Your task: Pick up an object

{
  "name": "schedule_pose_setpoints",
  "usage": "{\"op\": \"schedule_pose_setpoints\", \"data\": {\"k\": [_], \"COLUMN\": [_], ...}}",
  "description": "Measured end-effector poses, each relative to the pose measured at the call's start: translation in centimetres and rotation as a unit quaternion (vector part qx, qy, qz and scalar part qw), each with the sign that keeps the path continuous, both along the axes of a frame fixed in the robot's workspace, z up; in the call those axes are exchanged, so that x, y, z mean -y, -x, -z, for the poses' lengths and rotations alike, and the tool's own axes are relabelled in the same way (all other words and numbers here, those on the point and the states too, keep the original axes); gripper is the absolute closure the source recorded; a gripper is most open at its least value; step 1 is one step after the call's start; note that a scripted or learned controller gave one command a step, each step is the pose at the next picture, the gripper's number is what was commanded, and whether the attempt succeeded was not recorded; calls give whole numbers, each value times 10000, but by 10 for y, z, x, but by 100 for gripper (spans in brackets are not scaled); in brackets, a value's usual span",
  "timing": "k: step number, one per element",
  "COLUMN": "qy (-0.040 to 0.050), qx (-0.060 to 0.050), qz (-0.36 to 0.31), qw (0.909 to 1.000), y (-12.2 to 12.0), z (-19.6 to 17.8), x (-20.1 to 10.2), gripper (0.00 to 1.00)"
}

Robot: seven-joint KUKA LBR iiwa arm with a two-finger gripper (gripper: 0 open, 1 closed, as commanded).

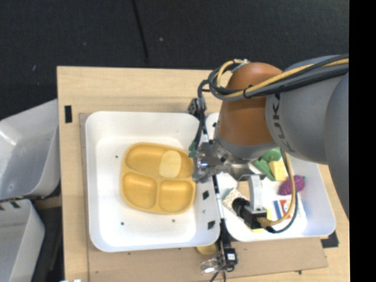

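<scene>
Gripper (202, 168) of mine hangs low over the shared rims of the two bins, beneath my orange band (247, 107); whether it is spread or pressed together I cannot tell. Touching or just left of it lies the yellow divided plate (157, 178), filling the middle of the left bin (100, 228), with bare white floor around it. Right of my wrist, the right bin (323, 216) holds a green piece (271, 155), a yellow block (278, 170) and a purple toy (294, 185), close together. Both bins rest on a pale wooden bench (73, 87).
</scene>
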State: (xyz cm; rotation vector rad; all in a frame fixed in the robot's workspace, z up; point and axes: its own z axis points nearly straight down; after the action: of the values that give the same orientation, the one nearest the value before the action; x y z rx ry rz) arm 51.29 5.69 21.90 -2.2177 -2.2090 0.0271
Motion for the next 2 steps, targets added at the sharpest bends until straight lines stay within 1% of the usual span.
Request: {"op": "schedule_pose_setpoints", "data": {"k": [1, 2], "qy": [-23, -27], "qx": [145, 132], "qz": [-30, -54], "qw": [9999, 9999], "y": [23, 22], "z": [-120, -194], "x": [20, -14], "gripper": [100, 100]}}
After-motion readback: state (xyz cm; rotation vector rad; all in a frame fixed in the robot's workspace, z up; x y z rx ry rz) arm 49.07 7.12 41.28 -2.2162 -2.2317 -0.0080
